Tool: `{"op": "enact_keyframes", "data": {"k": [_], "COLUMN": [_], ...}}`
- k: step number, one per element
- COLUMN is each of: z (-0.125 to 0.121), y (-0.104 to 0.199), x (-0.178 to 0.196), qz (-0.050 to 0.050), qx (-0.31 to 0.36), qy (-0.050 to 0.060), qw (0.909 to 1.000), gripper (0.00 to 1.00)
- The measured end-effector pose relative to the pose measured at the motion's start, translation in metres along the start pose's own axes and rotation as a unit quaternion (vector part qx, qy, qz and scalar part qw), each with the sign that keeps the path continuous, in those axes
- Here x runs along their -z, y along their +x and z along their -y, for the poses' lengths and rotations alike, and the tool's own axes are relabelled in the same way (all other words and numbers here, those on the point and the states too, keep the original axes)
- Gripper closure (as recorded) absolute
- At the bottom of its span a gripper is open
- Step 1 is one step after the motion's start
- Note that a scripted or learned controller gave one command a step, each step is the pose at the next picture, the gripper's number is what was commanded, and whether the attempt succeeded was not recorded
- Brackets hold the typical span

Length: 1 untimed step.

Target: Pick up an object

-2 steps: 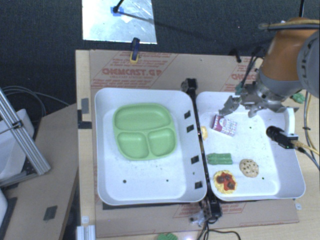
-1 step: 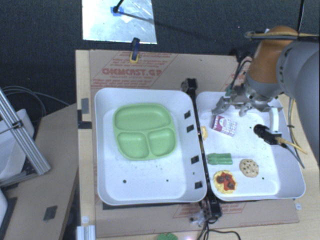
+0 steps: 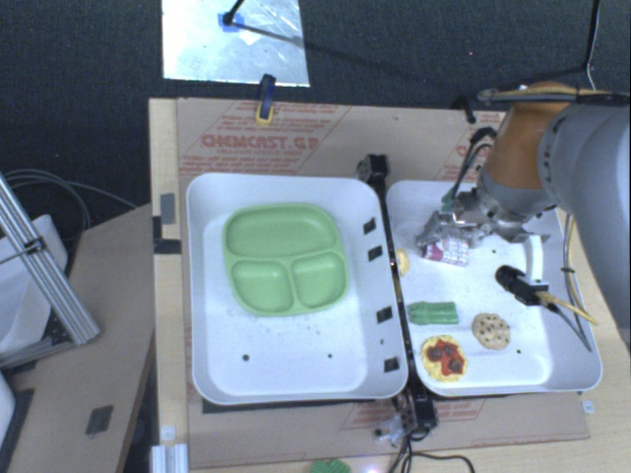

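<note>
My gripper is low in the right bin, near its back left part. Directly under and touching it in the view lies a small pink and white packet. Whether the packet is gripped is hidden by the gripper body. In front of it lie a green bean-like piece, a brown cookie and a small round pizza toy. A tiny yellow piece sits at the bin's left wall.
The left bin holds a green divided plate. A black divider strip runs between the bins. The grey arm with its orange band comes in from the right over the right bin's back.
</note>
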State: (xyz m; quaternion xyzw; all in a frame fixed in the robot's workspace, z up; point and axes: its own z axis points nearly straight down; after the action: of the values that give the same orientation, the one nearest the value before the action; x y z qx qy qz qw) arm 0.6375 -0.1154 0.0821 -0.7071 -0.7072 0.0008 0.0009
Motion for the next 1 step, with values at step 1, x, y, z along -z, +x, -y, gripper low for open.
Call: {"op": "enact_keyframes", "data": {"k": [1], "z": [-0.0022], "y": [0.0005], "x": [0.0138], "qz": [0.000], "qx": [0.000], "qy": [-0.004], "qw": [1.0000], "gripper": [1.00]}}
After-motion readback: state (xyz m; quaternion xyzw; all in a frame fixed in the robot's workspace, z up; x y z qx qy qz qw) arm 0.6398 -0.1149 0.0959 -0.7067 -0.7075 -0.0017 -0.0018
